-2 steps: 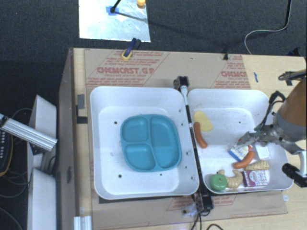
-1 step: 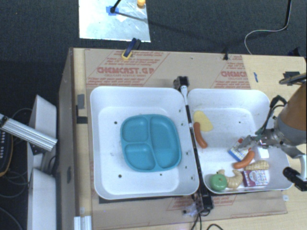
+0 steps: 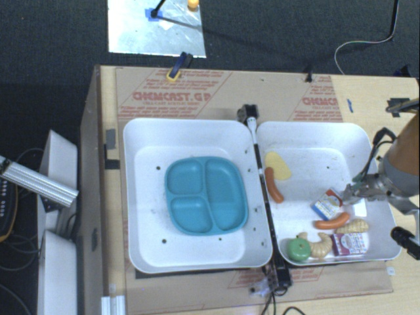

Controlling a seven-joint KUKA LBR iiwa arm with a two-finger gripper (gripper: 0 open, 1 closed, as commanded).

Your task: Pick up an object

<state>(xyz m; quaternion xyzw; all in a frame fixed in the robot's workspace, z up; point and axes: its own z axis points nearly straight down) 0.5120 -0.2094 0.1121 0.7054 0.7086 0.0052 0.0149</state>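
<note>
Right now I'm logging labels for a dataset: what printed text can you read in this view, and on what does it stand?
"CHEMCAST GP", red print on the brown paper-faced sheet under the bins, left side.
The same red print on that sheet's right side: too slanted and blurred to read surely.
Small blue-and-white packet and red-and-white packet in the right white bin: print too small to read.

Right bin [image 3: 308, 136] holds toy food; pale yellow piece [image 3: 278, 167] near left wall; orange-red sausage [image 3: 273, 184] just beside it, lying lengthwise; blue-white carton [image 3: 325, 208] mid-bin; second sausage [image 3: 332, 222] below it; tan bread piece [image 3: 354, 227], green apple [image 3: 299, 249], tan pastry [image 3: 321, 245], red-white packet [image 3: 349, 243] along front wall.
</note>
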